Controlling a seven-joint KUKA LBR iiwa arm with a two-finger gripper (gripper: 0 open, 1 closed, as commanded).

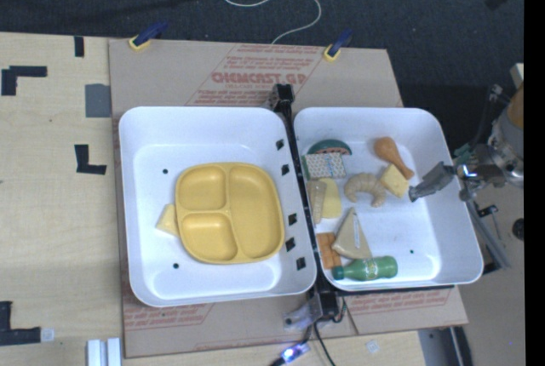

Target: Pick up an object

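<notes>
Two white bins [136,211] sat on cardboard; at right, the gripper [423,185] hung part-open and empty, nothing yet picked.

Two white bins, yellow tray [230,212] in left bin [145,143], toy food in right bin [426,245], hand [426,184] above it

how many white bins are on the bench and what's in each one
2. The left bin holds a yellow divided plate. The right bin holds toy foods, including a green bottle along its near edge.

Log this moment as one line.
gripper: over right bin edge, near cheese cube | holding: nothing seen | left bin: yellow tray
</notes>
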